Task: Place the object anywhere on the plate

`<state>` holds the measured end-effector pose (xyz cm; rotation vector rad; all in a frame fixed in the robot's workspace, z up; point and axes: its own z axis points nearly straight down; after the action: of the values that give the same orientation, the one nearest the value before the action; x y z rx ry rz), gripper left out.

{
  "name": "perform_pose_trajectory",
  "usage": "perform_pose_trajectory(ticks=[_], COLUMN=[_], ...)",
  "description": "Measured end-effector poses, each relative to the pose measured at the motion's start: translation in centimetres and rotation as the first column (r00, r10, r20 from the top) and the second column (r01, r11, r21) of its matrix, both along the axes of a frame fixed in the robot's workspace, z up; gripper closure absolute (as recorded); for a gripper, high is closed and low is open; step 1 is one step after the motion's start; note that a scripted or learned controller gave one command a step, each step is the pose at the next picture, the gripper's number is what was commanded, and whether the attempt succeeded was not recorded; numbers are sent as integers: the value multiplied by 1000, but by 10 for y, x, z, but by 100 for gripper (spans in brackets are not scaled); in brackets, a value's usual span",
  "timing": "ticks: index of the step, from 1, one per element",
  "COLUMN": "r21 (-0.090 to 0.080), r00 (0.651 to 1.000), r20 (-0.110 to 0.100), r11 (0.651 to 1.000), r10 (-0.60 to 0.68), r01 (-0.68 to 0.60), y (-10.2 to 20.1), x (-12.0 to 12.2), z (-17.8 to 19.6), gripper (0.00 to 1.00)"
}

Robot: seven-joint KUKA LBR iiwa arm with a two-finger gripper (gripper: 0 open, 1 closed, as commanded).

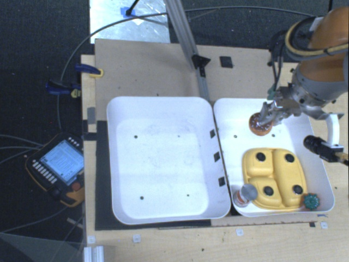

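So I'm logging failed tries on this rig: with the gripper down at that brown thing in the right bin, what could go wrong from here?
1. The gripper sits right over the small brown object; whether the object is actually between its fingers is unclear, so the lift may come up without it.
2. The yellow plate has raised sections, so a round object might roll off.
3. The grey-capped item and teal object crowd the plate's edge.

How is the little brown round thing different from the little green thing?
The brown round thing is reddish-brown, while the green thing is teal. The brown one sits at the far end of the right bin, above the yellow plate and right under the gripper; the green one rests at the plate's near right corner, away from the arm. Both are small and lie in the same bin.
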<state>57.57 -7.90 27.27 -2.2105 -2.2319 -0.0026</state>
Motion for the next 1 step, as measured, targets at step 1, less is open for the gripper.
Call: perform_pose_trajectory(ticks=[1], r21=[0], r00=[1000], r20=[2], r11=[1000], r10=[1], r01=[-1], y=[50], x=[9], z=[2], gripper=[100])
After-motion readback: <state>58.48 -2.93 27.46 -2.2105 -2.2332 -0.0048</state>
